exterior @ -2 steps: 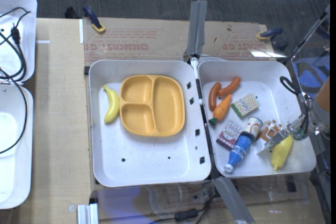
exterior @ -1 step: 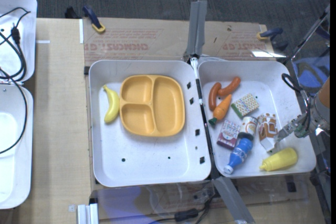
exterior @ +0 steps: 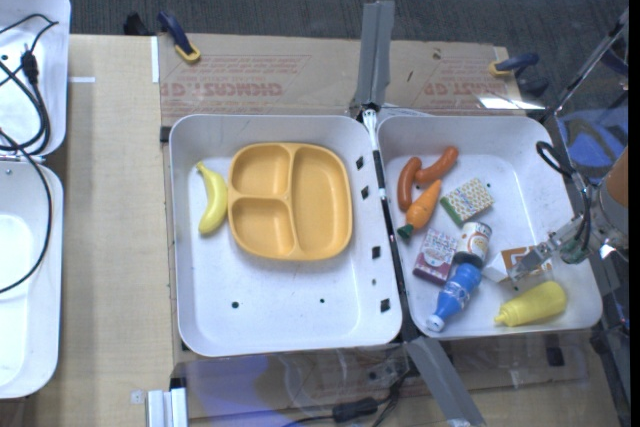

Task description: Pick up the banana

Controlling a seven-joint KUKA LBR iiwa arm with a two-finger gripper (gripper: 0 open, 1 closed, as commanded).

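The banana [exterior: 211, 199] lies in the left bin [exterior: 290, 325], close to its left wall and just left of a yellow divided plate [exterior: 292, 200]. It curves from top to bottom and rests flat on the bin floor. My gripper [exterior: 541, 256] is far from it, low over the right side of the right bin [exterior: 520, 140], beside a small brown box [exterior: 516, 262] and above a yellow mustard bottle [exterior: 530, 304]. Nothing shows held in it.
The right bin holds two sausages [exterior: 425, 173], a carrot [exterior: 422, 206], a green-and-white box [exterior: 468, 200], a can [exterior: 474, 240], a pink box [exterior: 436, 255] and a blue bottle [exterior: 455, 293]. A raised divider [exterior: 375, 205] separates the bins.
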